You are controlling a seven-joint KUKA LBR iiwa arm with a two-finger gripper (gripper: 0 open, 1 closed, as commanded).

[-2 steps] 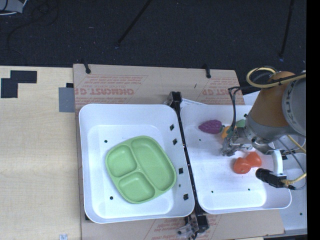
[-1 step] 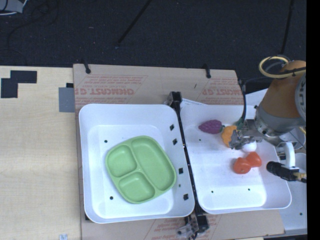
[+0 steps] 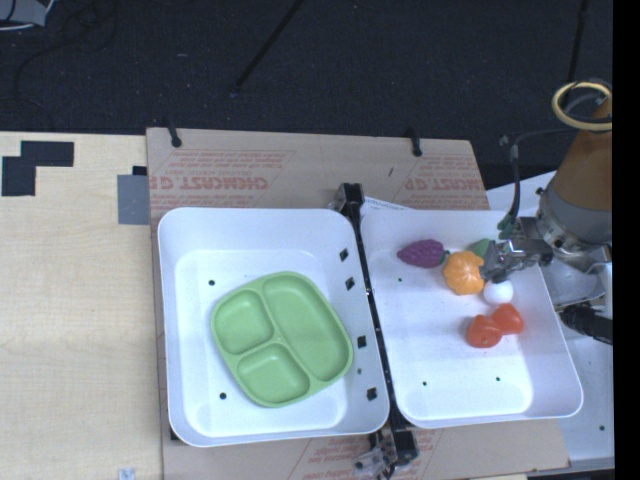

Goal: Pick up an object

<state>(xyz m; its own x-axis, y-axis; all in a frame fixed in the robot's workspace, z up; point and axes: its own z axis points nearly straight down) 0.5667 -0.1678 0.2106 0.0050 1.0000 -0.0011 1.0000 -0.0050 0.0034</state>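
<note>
Claw: your gripper point(image 3: 500, 264) sits low at the right bin's point(image 3: 470, 398) far right rim; you cannot tell whether it grips anything.
Nearest things: an orange ball point(image 3: 463, 273) lies just left of it and a small white ball point(image 3: 498, 292) just under it; a green piece point(image 3: 483, 249) peeks out beside them.
Others in that bin: a purple piece point(image 3: 422, 254) further left, a red piece point(image 3: 493, 327) nearer the front.
Crowding risk: you could nudge the round balls and they'd likely roll away.
Rim risk: so close to the wall, you may clip it.
Left bin: the green plate point(image 3: 281, 338), well apart.
</note>
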